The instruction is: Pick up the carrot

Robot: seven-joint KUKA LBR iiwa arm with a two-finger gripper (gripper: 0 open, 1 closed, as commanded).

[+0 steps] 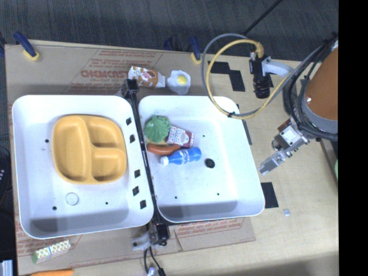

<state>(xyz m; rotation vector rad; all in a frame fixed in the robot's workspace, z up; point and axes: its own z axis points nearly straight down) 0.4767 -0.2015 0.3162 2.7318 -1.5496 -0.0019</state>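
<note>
The carrot [163, 149] is an orange piece lying in the right bin [230, 180], near its left wall. Green lettuce [156, 129] and a red packet [179, 136] rest just above it, and a blue bottle [182, 156] lies against its lower right side, covering part of it. My gripper [270, 164] hangs outside the right bin, just past its right rim, well to the right of the carrot. Nothing shows between its fingers.
A yellow divided tray [89, 148] sits in the left bin [34, 211]. A small carton [144, 77] and a white-and-yellow egg toy [179, 81] lie on the bench behind the bins. Cables loop over the right bin's back right corner [230, 105].
</note>
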